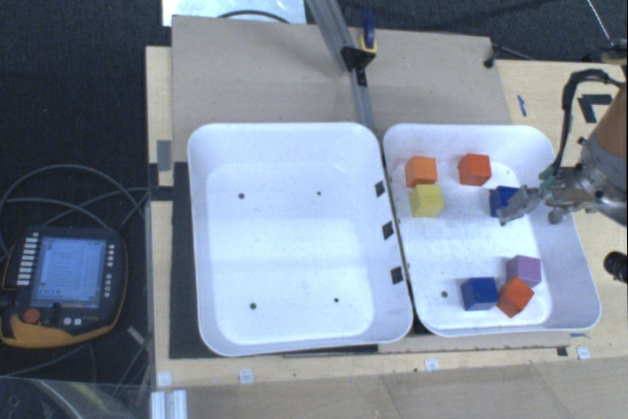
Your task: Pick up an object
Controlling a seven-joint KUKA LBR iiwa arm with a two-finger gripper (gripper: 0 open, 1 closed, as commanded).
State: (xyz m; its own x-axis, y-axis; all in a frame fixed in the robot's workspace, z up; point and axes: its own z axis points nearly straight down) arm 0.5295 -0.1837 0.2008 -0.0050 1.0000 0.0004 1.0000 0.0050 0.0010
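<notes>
and we're over the right bin [564,240] now, the arm reaching in from the right edge with the tool [512,208] down low by the blue cube [503,199] at the bin's right-middle. tool tip sits right against that cube, touching or as good as. whether it is apart or clamped i cannot tell from this slant, and nothing shows the cube actually gripped.

that blue cube looks like a small painted block: rigid, light, flat-sided, no give to it. smooth faces could be a bit slick, so i'd want two opposite flat sides squeezed square-on, low on the body, not a corner pinch that would spin it out.

room to work? decent. the red-orange cube [474,169] sits just up and left, the yellow cube [427,200] and the orange cube [421,171] further left, well apart. down at the near end a second blue cube [479,293], a tilted orange block [514,297] and a purple cube [525,269] huddle together, touching, a much harder pick. left bin [294,240] alongside on the worktop [491,378].
</notes>
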